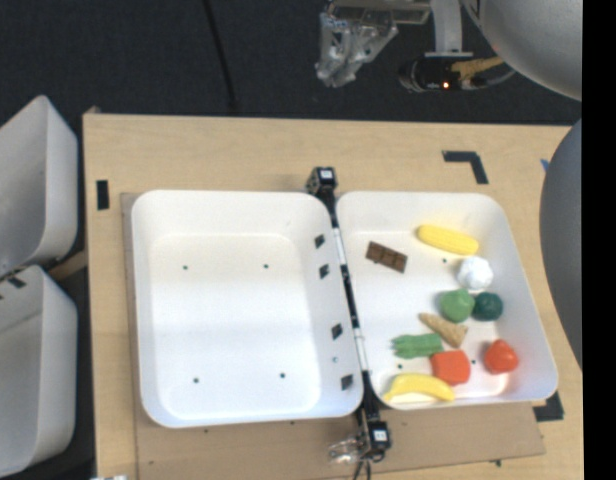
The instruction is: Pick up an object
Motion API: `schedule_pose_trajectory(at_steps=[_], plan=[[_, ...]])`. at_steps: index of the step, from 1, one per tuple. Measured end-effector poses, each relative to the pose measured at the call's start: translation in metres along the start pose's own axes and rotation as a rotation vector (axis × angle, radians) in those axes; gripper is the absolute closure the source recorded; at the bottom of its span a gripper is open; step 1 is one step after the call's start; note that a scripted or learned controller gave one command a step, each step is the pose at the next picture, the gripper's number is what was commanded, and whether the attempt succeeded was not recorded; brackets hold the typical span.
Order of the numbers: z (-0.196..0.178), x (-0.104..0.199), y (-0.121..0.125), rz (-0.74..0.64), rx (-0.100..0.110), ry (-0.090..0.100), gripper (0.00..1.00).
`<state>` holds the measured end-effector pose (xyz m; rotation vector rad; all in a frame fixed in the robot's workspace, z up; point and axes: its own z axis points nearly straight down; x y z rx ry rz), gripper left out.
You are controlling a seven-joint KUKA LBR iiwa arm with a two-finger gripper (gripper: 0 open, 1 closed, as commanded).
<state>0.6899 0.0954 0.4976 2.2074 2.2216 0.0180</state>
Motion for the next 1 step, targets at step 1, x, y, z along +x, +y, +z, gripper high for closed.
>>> schedule_pose_trajectory(at_steps=[1], plan=[[-0.0397,-0.0226,-0.0038,0.007,0.009,-0.002,1.00]])
